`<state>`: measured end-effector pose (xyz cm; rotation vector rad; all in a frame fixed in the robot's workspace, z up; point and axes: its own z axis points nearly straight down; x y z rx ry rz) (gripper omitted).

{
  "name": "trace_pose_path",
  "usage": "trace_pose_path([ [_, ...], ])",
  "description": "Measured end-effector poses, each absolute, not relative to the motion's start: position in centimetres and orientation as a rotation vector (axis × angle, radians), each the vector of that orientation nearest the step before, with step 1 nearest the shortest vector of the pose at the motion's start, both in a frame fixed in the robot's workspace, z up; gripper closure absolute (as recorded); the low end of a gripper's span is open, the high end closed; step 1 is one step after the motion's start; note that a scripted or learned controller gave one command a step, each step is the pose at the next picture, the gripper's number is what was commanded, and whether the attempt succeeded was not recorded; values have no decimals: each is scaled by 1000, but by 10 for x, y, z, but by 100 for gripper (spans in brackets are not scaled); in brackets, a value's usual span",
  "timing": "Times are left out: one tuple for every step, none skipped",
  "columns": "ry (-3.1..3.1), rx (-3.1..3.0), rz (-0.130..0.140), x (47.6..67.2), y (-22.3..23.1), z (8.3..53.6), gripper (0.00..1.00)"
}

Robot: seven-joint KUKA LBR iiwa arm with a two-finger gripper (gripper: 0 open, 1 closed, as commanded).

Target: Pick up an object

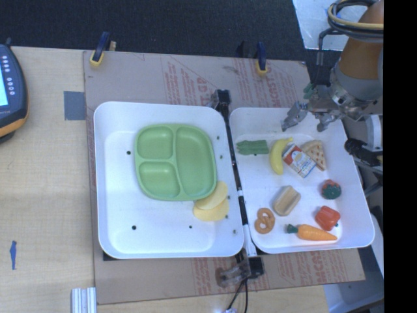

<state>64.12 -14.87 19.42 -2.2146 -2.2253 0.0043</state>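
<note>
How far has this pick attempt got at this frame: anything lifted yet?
Nothing looks lifted. The pincer hangs over the far edge of the right bin with nothing between its fingers. The banana, carton, carrot and pretzel all lie in that bin. Descent, grasp and lift all remain.

Bench items outside your task.
Well left of the gripper [307,115] you have grey tape [74,105] and a handheld pendant [10,90]; a blue clamp [260,59] sits near it.
</note>
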Motion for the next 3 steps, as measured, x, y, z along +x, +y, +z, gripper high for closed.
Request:
trace_pose_path([
  [-2215, -2207, 15, 577, -116, 94, 0],
  [-2231, -2213, 1, 622, -99, 92, 0],
  [-2228, -2212, 6, 620, -101, 103, 100],
])
